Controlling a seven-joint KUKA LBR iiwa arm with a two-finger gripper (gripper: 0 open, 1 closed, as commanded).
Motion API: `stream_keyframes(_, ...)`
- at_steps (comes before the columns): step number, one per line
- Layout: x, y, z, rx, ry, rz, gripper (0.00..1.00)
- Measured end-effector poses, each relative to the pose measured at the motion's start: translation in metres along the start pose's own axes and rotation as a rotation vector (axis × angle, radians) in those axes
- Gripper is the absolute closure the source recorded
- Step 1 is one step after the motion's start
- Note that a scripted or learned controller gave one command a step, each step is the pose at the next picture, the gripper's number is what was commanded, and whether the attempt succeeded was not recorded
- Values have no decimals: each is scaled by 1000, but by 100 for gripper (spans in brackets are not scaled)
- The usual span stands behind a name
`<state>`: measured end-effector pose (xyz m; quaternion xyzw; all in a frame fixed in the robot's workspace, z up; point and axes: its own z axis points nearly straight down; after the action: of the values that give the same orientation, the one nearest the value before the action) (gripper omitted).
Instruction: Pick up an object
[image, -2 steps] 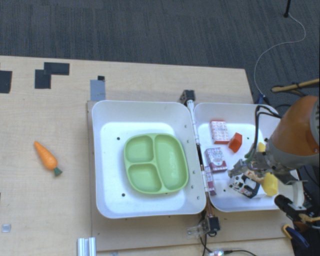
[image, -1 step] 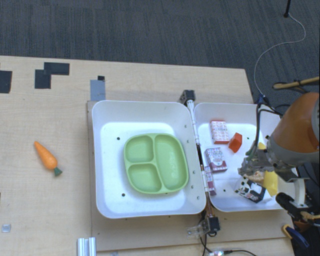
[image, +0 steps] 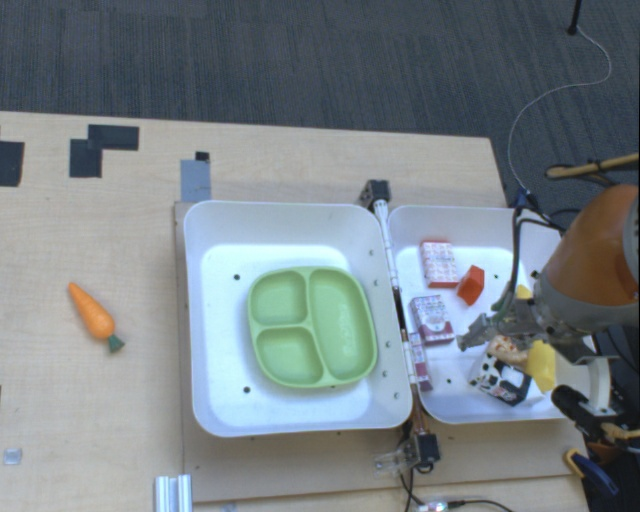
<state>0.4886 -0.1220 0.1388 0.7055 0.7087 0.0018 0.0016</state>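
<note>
The right bin (image: 455, 405) holds several small items: a pink-and-white box (image: 438, 262), a red-orange block (image: 471, 284), a second pink box (image: 432, 320), a black-and-white toy (image: 497, 380) and a yellow piece (image: 542, 366). My gripper (image: 497, 333) hangs low over the bin's right half, just above a tan-and-white item (image: 509, 349) and the black-and-white toy. The orange-banded wrist (image: 600, 262) covers the bin's right edge. The view shows nothing lifted clear of the bin.
The left bin (image: 215, 300) carries a green three-part plate (image: 311, 327). An orange toy carrot (image: 93, 315) lies on the wooden bench far left. A divider rail (image: 393, 290) runs between the bins. Cables and clamps sit along the front edge.
</note>
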Motion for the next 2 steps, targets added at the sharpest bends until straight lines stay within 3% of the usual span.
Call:
stream_keyframes(1, 32, 1, 50, -8, -6, 4, 0)
stream_keyframes(2, 31, 5, 37, -19, -9, 3, 100)
